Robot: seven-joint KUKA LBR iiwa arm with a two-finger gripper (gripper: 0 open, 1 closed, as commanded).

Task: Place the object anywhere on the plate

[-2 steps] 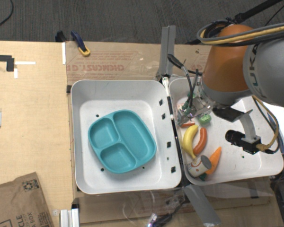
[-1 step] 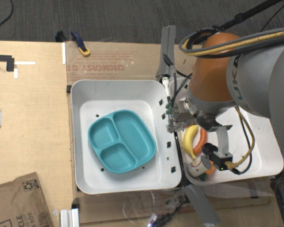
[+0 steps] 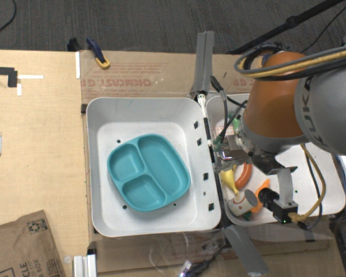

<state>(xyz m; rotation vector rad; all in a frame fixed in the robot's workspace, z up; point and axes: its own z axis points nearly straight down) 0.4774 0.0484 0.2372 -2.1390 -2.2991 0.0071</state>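
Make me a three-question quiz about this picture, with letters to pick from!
1. Where is the plate?
A. in the left bin
B. on the cardboard
C. on the floor

2. How many sections does the plate have?
A. two
B. three
C. five

3. What is lying on the plate?
A. a banana
B. a cup
C. nothing yet

Answers:
1. A, since the plate lies flat inside the left bin.
2. B, since ridges split it into three hollows.
3. C, since all three hollows are bare, while the small toys lie in the right bin, under the arm.
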